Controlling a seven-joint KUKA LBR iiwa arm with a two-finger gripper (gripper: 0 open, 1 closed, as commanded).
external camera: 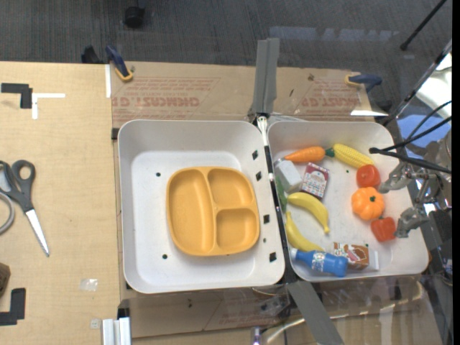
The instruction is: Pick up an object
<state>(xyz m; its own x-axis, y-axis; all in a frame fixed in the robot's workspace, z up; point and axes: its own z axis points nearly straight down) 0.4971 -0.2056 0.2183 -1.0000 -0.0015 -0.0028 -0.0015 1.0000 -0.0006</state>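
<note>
The right bin [402, 264] holds several toy foods: a carrot [305, 154], a corn cob [351, 155], a red tomato [367, 175], an orange pumpkin [368, 203], a small red piece [383, 228], two bananas [310, 208], a maroon packet [314, 180], a brown packet [356, 255] and a blue bottle [321, 262]. My gripper [399, 204] hangs at that bin's right side, just right of the pumpkin. It is open, one fingertip near the tomato and the other beside the small red piece. Nothing sits between the fingers.
The left bin [136, 192] carries a yellow divided plate [213, 210]. Scissors [27, 200] lie on the wooden bench at far left. Clamps [119, 63] hold cardboard behind the bins. Cables [424, 131] run along the right.
</note>
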